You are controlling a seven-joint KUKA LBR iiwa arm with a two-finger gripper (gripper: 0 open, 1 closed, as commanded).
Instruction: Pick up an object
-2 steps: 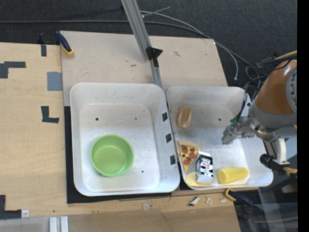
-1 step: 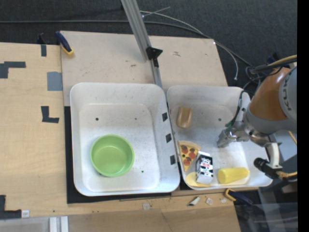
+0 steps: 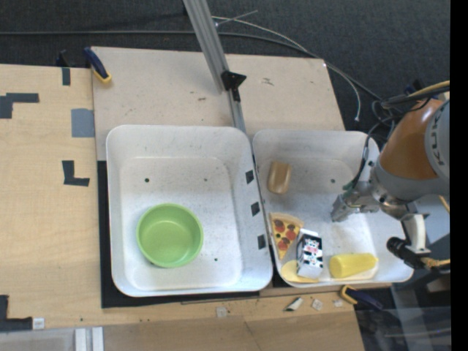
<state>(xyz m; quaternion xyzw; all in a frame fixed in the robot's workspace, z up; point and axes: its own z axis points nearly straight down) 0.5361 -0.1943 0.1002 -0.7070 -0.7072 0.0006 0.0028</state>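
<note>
The gripper (image 3: 344, 209) hangs low over the right bin (image 3: 314, 139), nothing seen between its fingers; whether they are parted I cannot tell; in that bin, a yellow block (image 3: 354, 265) lies near the gripper, then a carton (image 3: 310, 254), a pizza slice (image 3: 284, 232), a bread piece (image 3: 278, 176); the left bin (image 3: 124, 145) holds a green bowl (image 3: 170, 235)

No text, brand, number or sign can be read anywhere. The small carton (image 3: 310, 254) in the right bin (image 3: 322, 141) carries a black-and-white blotched pattern, but any lettering on it is too small and blurred to make out. The dark tape pieces (image 3: 73, 172) on the surface (image 3: 44, 218) are plain shapes, not letters.
</note>
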